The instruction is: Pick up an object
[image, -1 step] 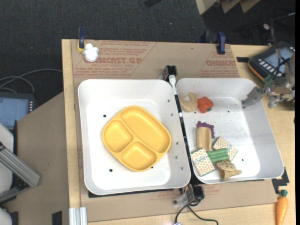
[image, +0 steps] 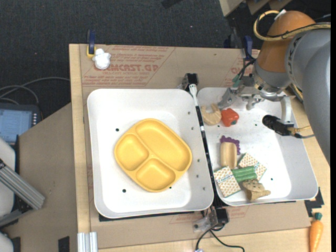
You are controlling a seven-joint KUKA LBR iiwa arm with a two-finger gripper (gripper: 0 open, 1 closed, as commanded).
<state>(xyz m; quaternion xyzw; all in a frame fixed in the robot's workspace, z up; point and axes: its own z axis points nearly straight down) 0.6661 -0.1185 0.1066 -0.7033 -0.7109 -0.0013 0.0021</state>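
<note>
Grey arm (image: 310, 62) with an orange band, reaching in from the right and standing highest over the bench; its gripper (image: 240, 100) hangs over the far end of the right bin (image: 294, 156), fingers (image: 229, 96) spread apart with nothing between them. Red toy (image: 229, 117): on the bin floor just beside the left-hand fingertip, on its near side; whether they touch cannot be told. Beige lump (image: 211, 115): just left of the red toy, against the bin's left wall. Purple piece (image: 229, 140): nearer the camera, touching the top of an upright-lying tan cylinder (image: 228, 154). Green stick (image: 244, 173): near the bin's front, lying between two patterned packets (image: 226, 182). Brown figure (image: 257, 191): at the front edge, touching the packets. Left bin (image: 105, 114): holds a yellow divided plate (image: 152, 154), well apart from the gripper. Carrot toy (image: 315, 236): off the bench, at the lower right corner.
</note>
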